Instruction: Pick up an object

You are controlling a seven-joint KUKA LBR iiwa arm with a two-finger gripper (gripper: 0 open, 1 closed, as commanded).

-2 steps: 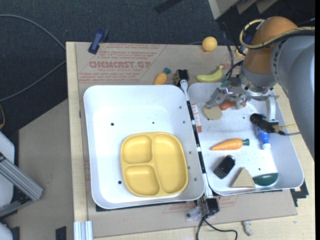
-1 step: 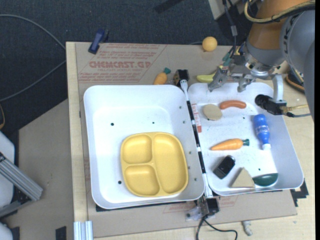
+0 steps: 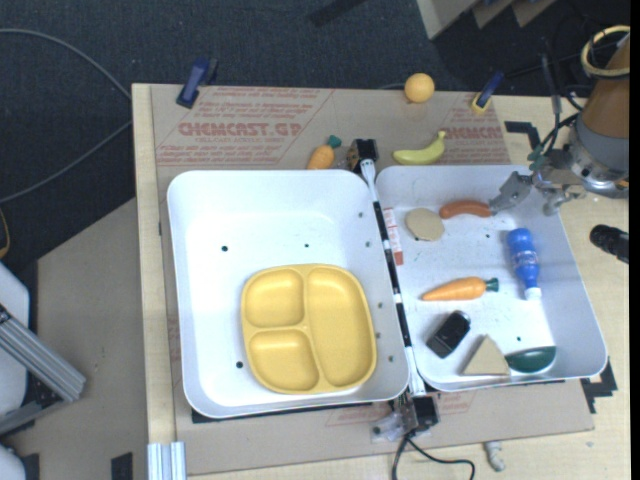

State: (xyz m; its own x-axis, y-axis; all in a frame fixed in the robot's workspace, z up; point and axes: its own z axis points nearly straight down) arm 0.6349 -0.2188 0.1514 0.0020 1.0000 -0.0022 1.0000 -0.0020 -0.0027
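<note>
Camera view: we are seeing the gripper (image 3: 530, 190) hovering at the upper right of the frame, over the right bin's (image 3: 585, 313) top edge; whether it is gripping anything, we cannot tell. Just left of it a sausage (image 3: 464, 209) is lying beside a tan disc (image 3: 426, 225). Lower down a blue bottle (image 3: 521, 257), a carrot (image 3: 457, 289) and a black block (image 3: 449, 333) are resting. At lower left, a yellow divided plate (image 3: 307, 328) is sitting in the left bin (image 3: 205, 228).

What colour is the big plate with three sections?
Yellow. The plate sits in the left bin, clear in the camera view.
</note>
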